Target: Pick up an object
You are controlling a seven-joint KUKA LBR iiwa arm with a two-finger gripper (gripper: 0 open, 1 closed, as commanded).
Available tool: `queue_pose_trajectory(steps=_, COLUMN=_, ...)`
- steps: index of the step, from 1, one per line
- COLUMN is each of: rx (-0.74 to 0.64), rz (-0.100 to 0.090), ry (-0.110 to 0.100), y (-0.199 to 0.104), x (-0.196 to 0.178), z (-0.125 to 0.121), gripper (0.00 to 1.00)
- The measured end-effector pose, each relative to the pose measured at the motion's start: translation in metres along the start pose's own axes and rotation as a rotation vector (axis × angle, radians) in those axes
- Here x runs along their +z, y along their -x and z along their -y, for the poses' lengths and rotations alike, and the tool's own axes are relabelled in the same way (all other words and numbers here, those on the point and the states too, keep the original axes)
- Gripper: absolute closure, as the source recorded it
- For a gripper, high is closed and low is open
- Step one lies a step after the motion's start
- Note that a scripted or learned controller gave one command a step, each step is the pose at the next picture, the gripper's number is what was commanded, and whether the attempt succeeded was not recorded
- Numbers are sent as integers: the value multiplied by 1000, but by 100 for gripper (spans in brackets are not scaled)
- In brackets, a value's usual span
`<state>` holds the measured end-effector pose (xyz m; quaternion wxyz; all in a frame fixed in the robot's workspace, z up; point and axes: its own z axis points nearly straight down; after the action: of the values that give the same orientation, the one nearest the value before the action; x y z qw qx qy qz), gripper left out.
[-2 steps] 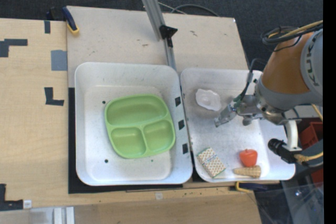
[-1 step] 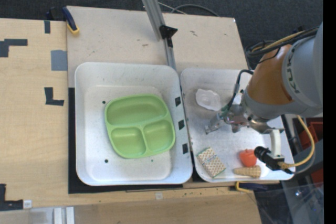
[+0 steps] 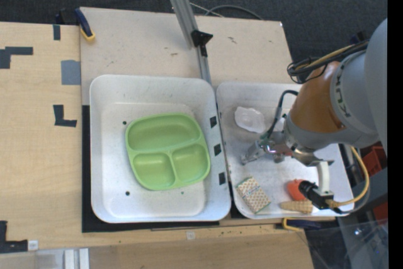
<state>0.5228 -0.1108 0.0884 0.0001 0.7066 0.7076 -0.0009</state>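
Note:
My gripper (image 3: 252, 155) is low in the right bin (image 3: 230, 135), near its middle, below the arm's orange wrist band. A clear crumpled plastic piece (image 3: 249, 118) lies just beyond it toward the bin's far side. A tan checkered block (image 3: 254, 194) sits at the near edge, a little below the gripper. At the near right corner are a small red-orange object (image 3: 295, 188) and a tan cone-like piece (image 3: 297, 206). I see nothing held at the gripper.
The left bin (image 3: 104, 135) holds a green divided plate (image 3: 167, 150). A metal pole (image 3: 182, 3) slants in from the top to the bins' shared rim. A black cable part (image 3: 315, 194) hangs by the red-orange object.

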Motion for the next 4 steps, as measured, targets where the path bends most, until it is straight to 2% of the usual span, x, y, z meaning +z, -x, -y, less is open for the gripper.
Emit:
queue_pose_trajectory(steps=1, rx=-1, rz=-1, ry=1, y=-1, x=-11, z=0, gripper=100)
queue_pose_trajectory(steps=2, rx=-1, rz=-1, ry=4, y=-10, x=-62, z=-6, gripper=100)
queue_pose_trajectory(steps=3, rx=0, rz=-1, ry=4, y=-6, x=-105, z=-10, gripper=100)
queue_pose_trajectory(steps=4, rx=0, rz=-1, ry=2, y=-6, x=-126, z=-10, gripper=100)
